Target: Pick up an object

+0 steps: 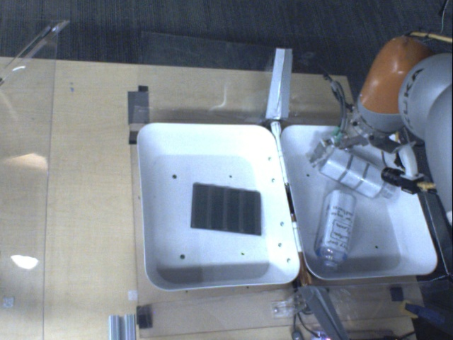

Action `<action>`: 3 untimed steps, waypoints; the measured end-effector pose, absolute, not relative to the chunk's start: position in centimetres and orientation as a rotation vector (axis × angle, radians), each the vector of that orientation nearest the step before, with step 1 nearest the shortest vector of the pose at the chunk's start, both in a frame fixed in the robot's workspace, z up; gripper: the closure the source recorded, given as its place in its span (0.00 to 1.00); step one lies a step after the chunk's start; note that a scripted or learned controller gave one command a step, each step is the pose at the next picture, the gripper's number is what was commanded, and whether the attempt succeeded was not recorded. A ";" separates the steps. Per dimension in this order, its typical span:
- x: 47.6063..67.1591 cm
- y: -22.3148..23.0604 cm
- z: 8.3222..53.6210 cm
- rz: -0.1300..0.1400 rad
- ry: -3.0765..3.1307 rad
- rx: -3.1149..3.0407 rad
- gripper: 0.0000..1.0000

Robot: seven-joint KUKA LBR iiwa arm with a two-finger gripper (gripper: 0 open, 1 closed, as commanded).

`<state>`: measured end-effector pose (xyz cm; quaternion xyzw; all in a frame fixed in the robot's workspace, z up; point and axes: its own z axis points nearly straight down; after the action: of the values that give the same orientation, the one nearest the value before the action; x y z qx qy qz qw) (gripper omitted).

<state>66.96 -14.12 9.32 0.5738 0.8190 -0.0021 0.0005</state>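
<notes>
- A clear plastic bottle (335, 229) is lying on its side on the floor of the right bin (417, 257), running from the bin's middle toward its near edge.
- The end effector (348, 167) is hanging over the far half of that bin, just above the bottle's far end; how it is set cannot be told here, and nothing is showing in its grip.
- The pick is looking not yet done, with descent, closure and lifting left.
- A dark ribbed mat (226, 208) is sitting mid-floor in the left bin (159, 147).
- Both bins are resting on the worktop (78, 190).
</notes>
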 end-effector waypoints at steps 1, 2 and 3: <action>67.3 -14.2 10.6 0.000 2.559 1.789 1.00; 67.1 -13.8 10.4 -0.003 2.576 1.794 0.00; 67.1 -13.8 10.4 -0.004 2.575 1.794 0.00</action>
<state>67.06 -13.85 10.35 0.5716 0.8205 -0.0013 0.0014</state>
